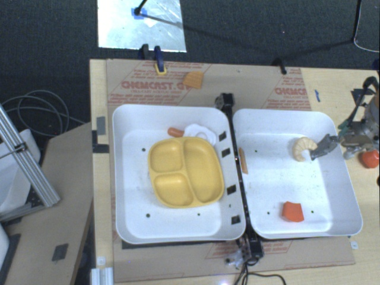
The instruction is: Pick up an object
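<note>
1. We see two shallow white bins side by side on a tabletop point(249, 79) covered with printed brown cardboard; both bins have smooth, glossy plastic walls and rounded corners.
2. The left bin point(133, 218) carries a yellow divided plate point(185, 172), a matte plastic dish with soft rounded corners and three compartments: two smaller ones on its left side and one long one on its right.
3. Just behind the plate, touching its far rim, lie a small white ring-shaped object point(200, 133) and a short orange-red sausage-like piece point(176, 132).
4. The right bin point(344, 212) holds a cream-coloured curled object point(301, 148), ribbed and crescent-shaped like a small croissant or shell, lying near the bin's far right area.
5. Towards the near edge of the same bin sits an orange chunky block point(292, 212) with blunt corners, well apart from the curled object.
6. The end effector point(323, 147) reaches in from the right, its dark metallic tip touching or just beside the right side of the cream curled object; we cannot tell whether its fingers are spread or closed, nor whether anything sits between them.
7. On the cardboard behind the left bin lies a flat tan square piece point(193, 79), and a yellow clamp point(160, 64) grips the cardboard's far edge.
</note>
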Controlling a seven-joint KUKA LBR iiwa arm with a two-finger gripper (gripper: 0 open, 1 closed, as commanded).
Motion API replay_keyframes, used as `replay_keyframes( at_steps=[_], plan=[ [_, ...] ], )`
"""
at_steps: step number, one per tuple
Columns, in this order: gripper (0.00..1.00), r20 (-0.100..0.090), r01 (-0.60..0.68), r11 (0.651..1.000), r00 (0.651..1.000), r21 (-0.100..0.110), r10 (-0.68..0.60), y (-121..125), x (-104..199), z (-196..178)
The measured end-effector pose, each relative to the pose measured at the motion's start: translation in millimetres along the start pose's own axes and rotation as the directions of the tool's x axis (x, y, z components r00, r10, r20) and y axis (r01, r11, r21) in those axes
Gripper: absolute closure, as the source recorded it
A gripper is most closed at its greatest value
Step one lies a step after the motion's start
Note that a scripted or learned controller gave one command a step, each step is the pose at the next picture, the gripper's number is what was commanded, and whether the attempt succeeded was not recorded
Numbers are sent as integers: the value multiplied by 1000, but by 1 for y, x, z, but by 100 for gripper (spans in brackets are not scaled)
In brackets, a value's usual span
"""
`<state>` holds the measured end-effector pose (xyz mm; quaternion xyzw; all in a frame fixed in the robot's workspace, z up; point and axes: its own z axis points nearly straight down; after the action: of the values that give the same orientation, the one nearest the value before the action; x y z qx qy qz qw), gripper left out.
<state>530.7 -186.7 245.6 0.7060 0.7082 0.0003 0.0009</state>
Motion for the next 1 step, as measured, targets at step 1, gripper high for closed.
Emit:
replay_keyframes(
  at_steps=[1],
  plan=[
    [0, -5, 9, 1000, 1000, 4, -9, 5, 93, 67]
  ],
)
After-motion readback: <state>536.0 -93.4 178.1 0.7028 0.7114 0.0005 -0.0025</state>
